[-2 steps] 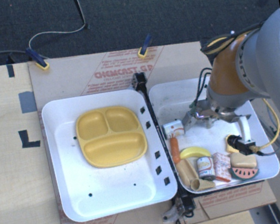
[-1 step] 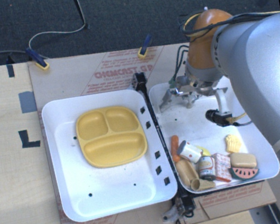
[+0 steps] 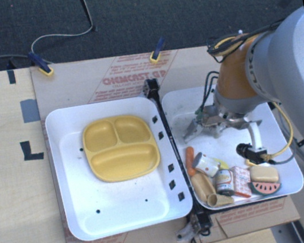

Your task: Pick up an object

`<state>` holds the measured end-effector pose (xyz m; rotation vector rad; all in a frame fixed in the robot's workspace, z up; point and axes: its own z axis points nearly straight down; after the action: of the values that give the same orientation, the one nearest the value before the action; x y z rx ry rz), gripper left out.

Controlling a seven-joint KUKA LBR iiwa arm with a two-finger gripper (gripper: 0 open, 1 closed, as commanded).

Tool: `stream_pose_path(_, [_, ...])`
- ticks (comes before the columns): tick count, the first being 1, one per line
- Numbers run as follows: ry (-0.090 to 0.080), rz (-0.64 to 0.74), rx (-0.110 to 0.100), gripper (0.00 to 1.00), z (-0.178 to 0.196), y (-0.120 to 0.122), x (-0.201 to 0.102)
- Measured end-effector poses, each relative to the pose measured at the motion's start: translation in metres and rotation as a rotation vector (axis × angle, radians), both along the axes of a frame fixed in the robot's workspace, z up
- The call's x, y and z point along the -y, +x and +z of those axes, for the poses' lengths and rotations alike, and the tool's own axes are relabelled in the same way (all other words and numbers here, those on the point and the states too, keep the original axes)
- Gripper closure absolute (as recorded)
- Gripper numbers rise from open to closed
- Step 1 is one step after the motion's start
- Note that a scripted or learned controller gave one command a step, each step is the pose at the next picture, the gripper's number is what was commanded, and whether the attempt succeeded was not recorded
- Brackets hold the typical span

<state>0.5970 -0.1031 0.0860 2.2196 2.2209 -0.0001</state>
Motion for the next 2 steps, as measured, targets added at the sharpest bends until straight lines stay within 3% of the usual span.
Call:
stream_pose_path(1, [0.000, -0.001, 0.002, 0.00, 0.000, -0.093, -0.007])
stream_pose_path(2, [-0.002, -0.002, 0.008, 1.00, 0.010, -0.091, -0.006])
